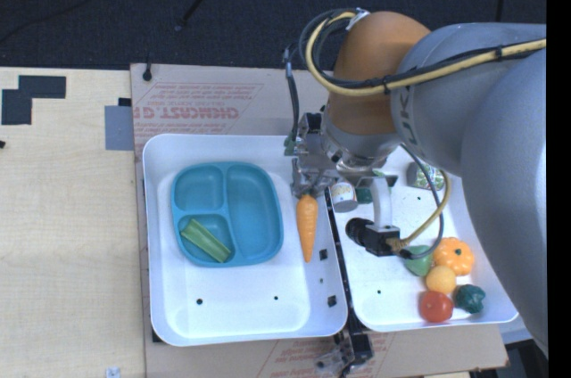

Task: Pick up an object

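- The gripper (304, 185) is in the middle of the frame, above the inner edge of the left bin (239, 300), close to the wall where the two bins meet.
- Its metal parts are dark and crowded from this slant, so I cannot tell if the pincer is spread or pressed together.
- The carrot (306, 230) lies in the left bin, along its right wall. Its thick end points to the top of the frame and its thin tip to the bottom.
- The thick end of the carrot is just under the gripper. It looks touching or almost touching, but I cannot tell if it is pinched.
- The blue plate (257, 209), which has three compartments, lies in the left bin, just left of the carrot and apart from it.
- A green vegetable piece (205, 240) lies tilted in the lower left compartment of the plate.
- The right bin (385, 300) holds a group of small things in its lower right corner.
- The group has a small orange pumpkin (453, 256), and a yellow fruit (441, 279) just below it.
- A red tomato (435, 306) is under the yellow fruit, and a dark green piece (471, 298) is just right of the tomato.
- The arm (486, 113) comes in from the right of the frame, and its orange band (376, 64) is above the gripper in the picture.
- Both bins stand on a cardboard sheet (201, 104) with red print, which lies on the pale wooden bench (62, 234).
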You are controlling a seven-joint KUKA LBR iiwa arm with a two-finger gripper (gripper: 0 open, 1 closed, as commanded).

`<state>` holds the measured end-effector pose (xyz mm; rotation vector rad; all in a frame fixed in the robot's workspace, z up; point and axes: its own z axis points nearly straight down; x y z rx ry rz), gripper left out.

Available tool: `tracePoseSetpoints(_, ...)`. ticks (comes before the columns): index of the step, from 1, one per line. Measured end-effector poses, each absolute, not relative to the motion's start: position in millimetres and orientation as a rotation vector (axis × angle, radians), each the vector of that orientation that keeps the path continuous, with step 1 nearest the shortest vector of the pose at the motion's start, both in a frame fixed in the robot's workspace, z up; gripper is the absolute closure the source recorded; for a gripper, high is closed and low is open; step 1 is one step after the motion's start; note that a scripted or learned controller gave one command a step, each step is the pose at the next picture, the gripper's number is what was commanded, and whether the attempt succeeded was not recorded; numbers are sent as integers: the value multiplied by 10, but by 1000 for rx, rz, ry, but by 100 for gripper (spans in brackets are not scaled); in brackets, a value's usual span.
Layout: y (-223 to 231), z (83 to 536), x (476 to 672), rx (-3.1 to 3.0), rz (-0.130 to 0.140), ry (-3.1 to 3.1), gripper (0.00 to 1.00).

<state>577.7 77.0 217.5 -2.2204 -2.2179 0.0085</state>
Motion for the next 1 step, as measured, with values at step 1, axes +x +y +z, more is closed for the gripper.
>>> tracePoseSetpoints(1, 786, 2191, 5804, -2219, 5, -2221, 100)
